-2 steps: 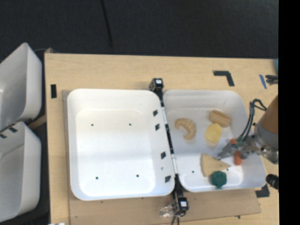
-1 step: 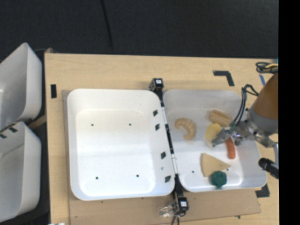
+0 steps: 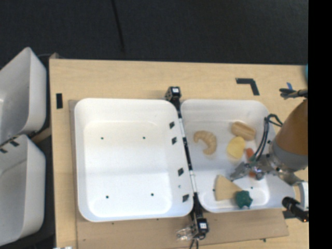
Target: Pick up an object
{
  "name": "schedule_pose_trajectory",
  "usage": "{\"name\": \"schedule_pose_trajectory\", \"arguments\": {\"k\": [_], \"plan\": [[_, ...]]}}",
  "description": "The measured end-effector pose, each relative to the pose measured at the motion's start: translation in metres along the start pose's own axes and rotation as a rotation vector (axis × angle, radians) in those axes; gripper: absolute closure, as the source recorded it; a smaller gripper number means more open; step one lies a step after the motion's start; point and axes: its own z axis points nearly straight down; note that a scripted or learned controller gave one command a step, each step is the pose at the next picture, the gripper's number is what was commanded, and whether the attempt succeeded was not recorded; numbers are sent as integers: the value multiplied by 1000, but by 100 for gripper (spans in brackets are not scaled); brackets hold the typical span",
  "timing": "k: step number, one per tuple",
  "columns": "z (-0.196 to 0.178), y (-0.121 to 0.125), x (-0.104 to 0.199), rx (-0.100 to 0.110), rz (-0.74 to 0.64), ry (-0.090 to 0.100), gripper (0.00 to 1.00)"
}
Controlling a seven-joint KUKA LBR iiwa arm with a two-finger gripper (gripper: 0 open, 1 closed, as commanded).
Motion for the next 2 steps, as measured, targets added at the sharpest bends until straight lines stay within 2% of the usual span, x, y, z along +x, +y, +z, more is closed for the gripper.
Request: {"name": "schedule_pose_trajectory", "arguments": {"k": [1, 2], "plan": [[-1, 33, -10, -6, -3, -2, 0], [-11, 33, -11, -7, -1, -2, 100]]}}
